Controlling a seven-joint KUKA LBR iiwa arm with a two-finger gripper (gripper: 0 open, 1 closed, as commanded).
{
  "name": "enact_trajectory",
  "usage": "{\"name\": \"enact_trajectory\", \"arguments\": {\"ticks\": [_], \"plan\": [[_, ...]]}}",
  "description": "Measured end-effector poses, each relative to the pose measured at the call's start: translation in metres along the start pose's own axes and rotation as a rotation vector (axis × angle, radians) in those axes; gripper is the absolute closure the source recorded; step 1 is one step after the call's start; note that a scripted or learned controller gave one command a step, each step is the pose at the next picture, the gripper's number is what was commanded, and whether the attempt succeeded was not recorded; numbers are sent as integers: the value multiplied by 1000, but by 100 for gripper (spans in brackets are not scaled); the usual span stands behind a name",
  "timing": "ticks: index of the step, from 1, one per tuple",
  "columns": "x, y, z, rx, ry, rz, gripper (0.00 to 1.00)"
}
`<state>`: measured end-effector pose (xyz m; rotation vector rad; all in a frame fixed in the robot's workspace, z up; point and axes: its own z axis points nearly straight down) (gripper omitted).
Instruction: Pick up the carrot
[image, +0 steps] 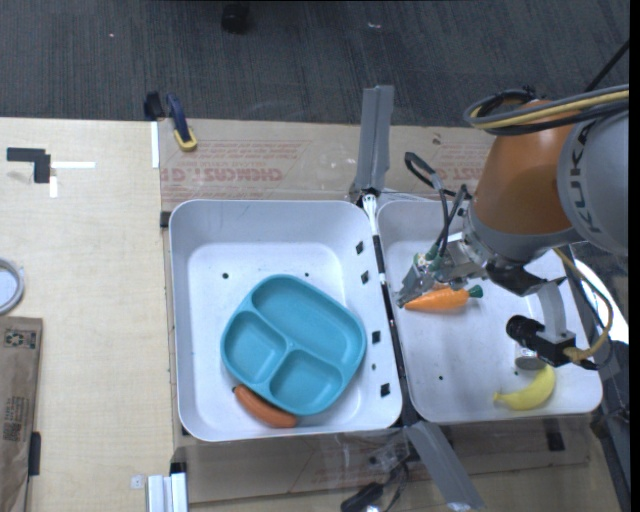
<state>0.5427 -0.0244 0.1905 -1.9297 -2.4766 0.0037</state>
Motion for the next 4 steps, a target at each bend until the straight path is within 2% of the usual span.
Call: {"name": "enact_trajectory", "arguments": {"ticks": [1,2,3,4], "plan": [[-50,-47,0,0,0,-67,0],[-83,0,89,-11,-6,-53,0],[-85,1,78,-16,-11,-48,100],[-85,1,78,-16,-11,-48,0]]}}
